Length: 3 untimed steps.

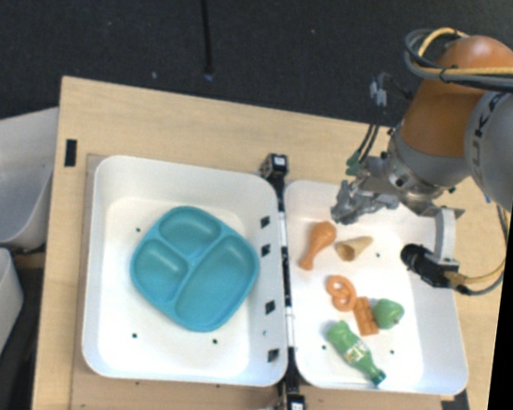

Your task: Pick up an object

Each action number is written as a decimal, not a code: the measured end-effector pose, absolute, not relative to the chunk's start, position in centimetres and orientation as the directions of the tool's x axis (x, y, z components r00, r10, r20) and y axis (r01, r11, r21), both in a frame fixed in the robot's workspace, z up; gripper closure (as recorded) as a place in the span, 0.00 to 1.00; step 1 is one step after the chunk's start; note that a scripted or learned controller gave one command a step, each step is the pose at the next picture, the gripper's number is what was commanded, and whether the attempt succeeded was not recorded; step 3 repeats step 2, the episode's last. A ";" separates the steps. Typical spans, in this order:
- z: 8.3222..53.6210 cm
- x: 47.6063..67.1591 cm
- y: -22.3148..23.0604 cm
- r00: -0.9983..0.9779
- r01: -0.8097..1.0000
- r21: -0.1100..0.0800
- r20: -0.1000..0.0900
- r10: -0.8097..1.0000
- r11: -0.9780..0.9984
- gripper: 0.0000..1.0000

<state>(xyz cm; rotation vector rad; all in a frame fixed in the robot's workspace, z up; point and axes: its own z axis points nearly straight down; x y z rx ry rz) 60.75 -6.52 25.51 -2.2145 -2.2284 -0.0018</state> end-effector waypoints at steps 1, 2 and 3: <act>24.1 60.2 -1.5 -0.006 1.000 0.000 0.001 1.000 0.006 1.00; 25.2 59.4 3.7 -0.007 1.000 0.002 0.001 1.000 0.007 1.00; 25.2 59.4 3.7 -0.007 1.000 0.002 0.001 1.000 0.007 1.00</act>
